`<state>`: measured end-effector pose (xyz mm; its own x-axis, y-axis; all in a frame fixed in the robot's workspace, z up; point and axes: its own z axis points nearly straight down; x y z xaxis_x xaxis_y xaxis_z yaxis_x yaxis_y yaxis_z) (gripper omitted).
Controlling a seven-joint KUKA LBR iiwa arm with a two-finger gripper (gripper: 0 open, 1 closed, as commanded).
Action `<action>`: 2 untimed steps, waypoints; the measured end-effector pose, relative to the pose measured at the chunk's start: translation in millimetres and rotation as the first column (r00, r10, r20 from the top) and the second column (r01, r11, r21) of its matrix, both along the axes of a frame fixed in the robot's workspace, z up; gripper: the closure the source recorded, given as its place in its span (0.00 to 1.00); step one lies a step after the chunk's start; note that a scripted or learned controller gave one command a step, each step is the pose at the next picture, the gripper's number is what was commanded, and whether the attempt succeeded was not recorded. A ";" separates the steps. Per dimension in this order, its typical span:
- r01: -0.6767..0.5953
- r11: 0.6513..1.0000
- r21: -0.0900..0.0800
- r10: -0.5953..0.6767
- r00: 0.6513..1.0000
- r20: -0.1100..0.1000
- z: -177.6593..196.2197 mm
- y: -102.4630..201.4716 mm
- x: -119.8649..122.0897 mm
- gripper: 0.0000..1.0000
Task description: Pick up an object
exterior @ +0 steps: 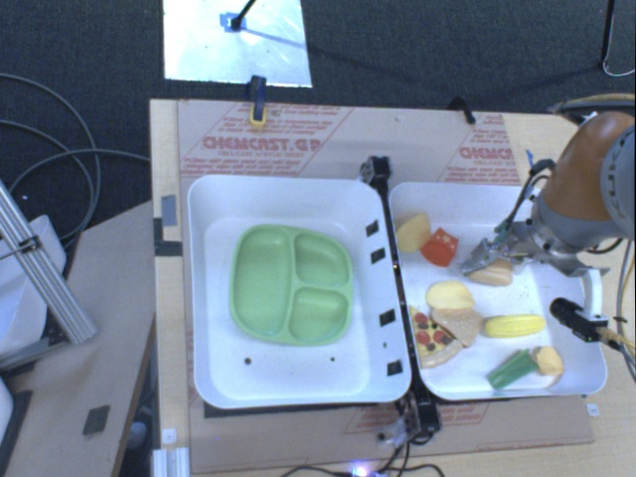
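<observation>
Pincer lowered into the right bin

The pincer (489,259) is set against a tan piece (494,274); its opening cannot be told.

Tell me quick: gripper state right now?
Gripper: low in the right bin, at a tan toy food piece; open or shut cannot be told.

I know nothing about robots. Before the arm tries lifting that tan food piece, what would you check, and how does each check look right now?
1. Gripper low over the right bin: ok.
2. Gripper at the tan food piece: ok.
3. Piece actually gripped: cannot tell.
4. Red piece apart from the target: ok.
5. Green divided plate in the left bin, out of the way: ok.
</observation>
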<state>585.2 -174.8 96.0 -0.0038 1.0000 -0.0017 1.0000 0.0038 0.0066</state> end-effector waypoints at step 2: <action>-0.004 1.000 0.004 0.004 1.000 -0.006 91.3 108.7 -7.7 1.00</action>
<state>577.5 -66.0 187.2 -0.0073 1.0000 0.0021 1.0000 0.0073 0.0002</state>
